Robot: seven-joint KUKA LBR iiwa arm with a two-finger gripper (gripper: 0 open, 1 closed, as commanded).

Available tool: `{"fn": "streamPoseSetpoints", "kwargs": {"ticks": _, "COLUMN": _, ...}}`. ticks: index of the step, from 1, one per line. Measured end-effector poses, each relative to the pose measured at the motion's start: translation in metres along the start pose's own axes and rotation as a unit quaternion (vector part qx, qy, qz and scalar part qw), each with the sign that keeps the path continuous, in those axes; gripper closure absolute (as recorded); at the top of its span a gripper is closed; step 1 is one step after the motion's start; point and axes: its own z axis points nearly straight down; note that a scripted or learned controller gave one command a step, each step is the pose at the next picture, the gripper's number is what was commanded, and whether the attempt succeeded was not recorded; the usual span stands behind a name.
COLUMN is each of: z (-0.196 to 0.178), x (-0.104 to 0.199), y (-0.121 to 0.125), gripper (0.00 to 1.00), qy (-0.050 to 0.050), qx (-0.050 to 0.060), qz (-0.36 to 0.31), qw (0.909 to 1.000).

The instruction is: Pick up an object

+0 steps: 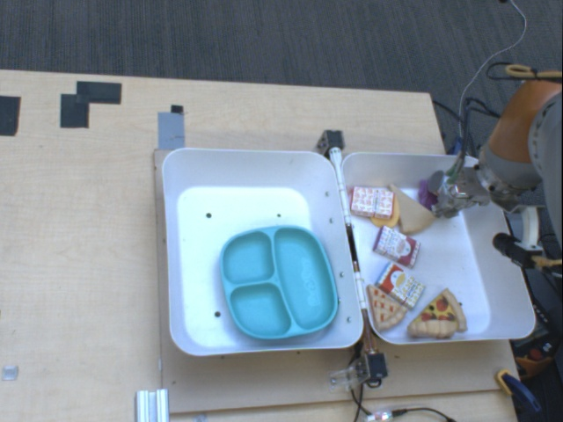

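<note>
Fingers [442,202] low over right bin [493,323], near its upper wall; spread or pressed together: cannot tell. Purple object [427,192] just beside them, touching unclear. Pizza slices [437,313], cartons [396,246] lie in same bin. Blue tray [280,281] sits in left bin [189,236]. Judgement: nothing lifted yet; grasp and lift remain.
</note>
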Motion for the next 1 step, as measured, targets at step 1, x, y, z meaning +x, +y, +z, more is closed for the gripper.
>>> {"fn": "streamPoseSetpoints", "kwargs": {"ticks": 1, "z": -0.0137, "x": -0.0007, "y": 0.0329, "gripper": 1.00, "qy": 0.004, "qx": 0.013, "qz": 0.002, "qw": 0.9999}}
